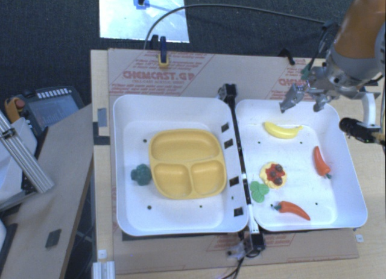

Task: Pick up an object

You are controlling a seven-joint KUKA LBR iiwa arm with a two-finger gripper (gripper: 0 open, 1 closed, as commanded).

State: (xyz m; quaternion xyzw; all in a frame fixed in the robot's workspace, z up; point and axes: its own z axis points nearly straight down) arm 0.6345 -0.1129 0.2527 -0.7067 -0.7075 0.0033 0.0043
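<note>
In the left bin [123, 121] a yellow divided plate [184, 163] is lying flat, with a small green broccoli piece [141, 175] sitting just beside its left edge. Crossing the divider into the right bin [350, 169], I am finding the likelier targets: a green leafy piece [259, 191] pressing against the divider wall, a little pizza round [273, 174] just beside it, an orange carrot [294, 210] near the front, a yellow banana [282, 129] toward the back, and a red pepper [321, 162] further right.

My tool [306, 97] is hanging over the back rim of the right bin, its two fingers spread apart and gripping nothing. The banana is lying nearest below it, well apart from the other toys.

I am judging all of these to be light, hollow plastic play food: stiff, smooth and rather slippery, not fragile. The banana is looking like the best bet, since it is lying flat with free room on both sides. I am thinking of closing across the middle of its curve, where it is thickest, fingers square to its length, so it is not squirting out sideways. The leafy piece, hugging the wall, is looking awkward to reach.
</note>
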